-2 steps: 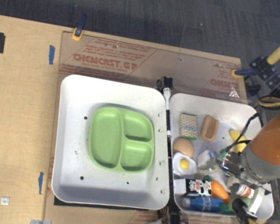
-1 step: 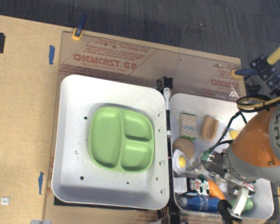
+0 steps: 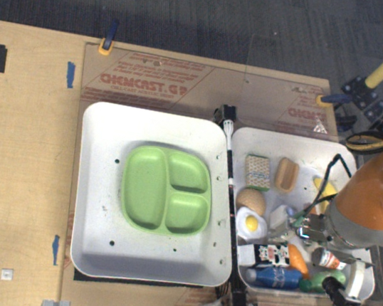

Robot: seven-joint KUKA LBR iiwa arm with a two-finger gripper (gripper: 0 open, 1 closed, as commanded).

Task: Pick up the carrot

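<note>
Closest to the camera, the carrot (image 3: 297, 259) lies at the near end of the right bin (image 3: 308, 147), wedged between a blue bottle (image 3: 276, 277) and other clutter, so it's a tight reach. The gripper (image 3: 307, 228) hangs right above it, probably lining up; can't tell its state. Farther back: fried egg (image 3: 251, 224), bread (image 3: 287, 174). The left bin (image 3: 102, 170) holds a green tray (image 3: 167, 189).

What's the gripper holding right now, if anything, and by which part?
Cannot be told. The gripper is low in the right bin, just above the carrot, but the arm's wrist hides its tips, so no hold shows.
</note>
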